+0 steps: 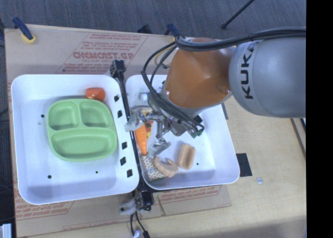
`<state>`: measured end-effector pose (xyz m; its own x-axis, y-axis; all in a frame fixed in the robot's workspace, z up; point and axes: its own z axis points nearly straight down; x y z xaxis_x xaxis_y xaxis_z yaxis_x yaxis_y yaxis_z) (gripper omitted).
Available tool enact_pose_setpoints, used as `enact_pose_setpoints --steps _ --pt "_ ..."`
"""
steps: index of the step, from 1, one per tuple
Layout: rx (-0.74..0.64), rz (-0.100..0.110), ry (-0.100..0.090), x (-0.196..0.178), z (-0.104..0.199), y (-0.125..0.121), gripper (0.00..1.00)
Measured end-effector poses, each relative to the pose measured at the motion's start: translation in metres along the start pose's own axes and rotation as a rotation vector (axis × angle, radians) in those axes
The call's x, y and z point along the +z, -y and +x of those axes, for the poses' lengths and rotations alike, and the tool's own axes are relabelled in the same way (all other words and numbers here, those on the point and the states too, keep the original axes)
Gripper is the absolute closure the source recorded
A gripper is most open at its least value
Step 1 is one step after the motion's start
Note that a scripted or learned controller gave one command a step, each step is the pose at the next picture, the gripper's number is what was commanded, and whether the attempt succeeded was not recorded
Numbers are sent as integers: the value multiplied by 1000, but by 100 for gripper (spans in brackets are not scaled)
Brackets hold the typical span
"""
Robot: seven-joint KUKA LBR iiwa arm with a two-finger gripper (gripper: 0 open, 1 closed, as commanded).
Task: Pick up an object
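From above, you see two white bins side by side on the counter [260,148]. The left bin [26,143] has a green plate [81,129] with three parts lying in it. A small red and orange thing [95,94] sits just past the plate's far edge.

The big grey arm [265,76] comes in from the right and hangs over the right bin [221,143]. Its tool [158,130] is down low by that bin's left wall. You cannot tell if the tool is open or shut, or if it grips anything.

An orange carrot [141,137] lies right beside the tool. Nearer to you in the same bin are a tan bread roll [186,156], a pale curly piece [166,167] and a spotted piece [149,165], all close together.
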<state>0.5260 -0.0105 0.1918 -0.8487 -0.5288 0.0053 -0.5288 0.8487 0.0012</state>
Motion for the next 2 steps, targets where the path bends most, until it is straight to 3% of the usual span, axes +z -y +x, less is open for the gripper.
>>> enact_pose_setpoints --steps 1,2 --pt "-160 0 2 67 42 70 0" --pt "-238 9 8 95 29 83 0"
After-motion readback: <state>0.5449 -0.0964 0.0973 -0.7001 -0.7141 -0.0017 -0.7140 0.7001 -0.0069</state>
